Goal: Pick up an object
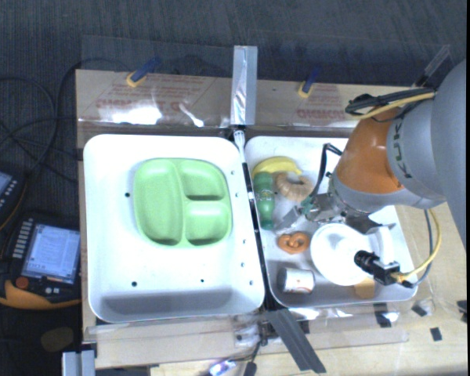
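Several small objects lie in the right bin (pixel 260 284), and none of them looks lifted yet. A yellow banana-like piece (pixel 276 165) rests at the far left corner of this bin, with a green object (pixel 264 186) just beside it along the left wall. Near the middle of the bin there is an orange ring-shaped piece (pixel 293 242), and close to the near left corner lies a small white cylinder (pixel 296 280). A round white dish (pixel 334 254) sits toward the near right part of the bin.

The claw (pixel 314 206) is low inside this bin, near the green object and above the orange ring, but the wrist and the orange band of the arm (pixel 423 143) cover most of it. I cannot tell what it is doing there, and I see nothing clearly held in it.

So my judgement is that the task is at the reaching or grasping stage. The pick itself is still to do: securing one object and raising it out of the bin.

The left bin (pixel 110 233) carries a green divided tray (pixel 180 200), well apart from the arm.
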You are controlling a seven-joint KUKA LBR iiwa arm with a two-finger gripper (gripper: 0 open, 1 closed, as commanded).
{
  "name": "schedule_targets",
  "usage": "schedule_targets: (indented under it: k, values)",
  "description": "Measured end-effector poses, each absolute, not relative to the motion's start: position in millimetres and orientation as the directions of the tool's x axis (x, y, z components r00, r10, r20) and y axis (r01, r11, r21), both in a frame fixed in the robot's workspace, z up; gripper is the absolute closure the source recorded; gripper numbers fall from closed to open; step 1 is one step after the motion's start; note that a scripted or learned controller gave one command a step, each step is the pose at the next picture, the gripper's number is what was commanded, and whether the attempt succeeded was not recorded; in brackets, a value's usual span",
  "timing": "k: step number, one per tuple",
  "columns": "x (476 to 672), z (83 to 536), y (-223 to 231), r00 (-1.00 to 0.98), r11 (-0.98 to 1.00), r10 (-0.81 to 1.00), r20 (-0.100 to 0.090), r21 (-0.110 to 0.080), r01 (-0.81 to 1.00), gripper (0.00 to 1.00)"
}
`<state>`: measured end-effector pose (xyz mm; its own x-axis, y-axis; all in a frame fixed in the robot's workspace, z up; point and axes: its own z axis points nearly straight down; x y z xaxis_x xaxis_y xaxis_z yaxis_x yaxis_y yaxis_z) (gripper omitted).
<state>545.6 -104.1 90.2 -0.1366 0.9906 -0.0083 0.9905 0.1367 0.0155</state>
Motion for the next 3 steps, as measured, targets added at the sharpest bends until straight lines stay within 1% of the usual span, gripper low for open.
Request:
schedule_targets:
  k: [1, 2, 3]
  values:
    - [546.5, 98.5, -103.7, -0.136, 0.136, 0.991, -0.004, 0.015, 0.991, 1.0]
    - [546.5, 98.5, -103.6, -0.136, 0.136, 0.991, -0.004, 0.014, 0.991, 0.0]
    - [501.2, 90.3, -105.0, -0.144, 0.144, 0.99, -0.006, 0.019, 0.989, 0.0]
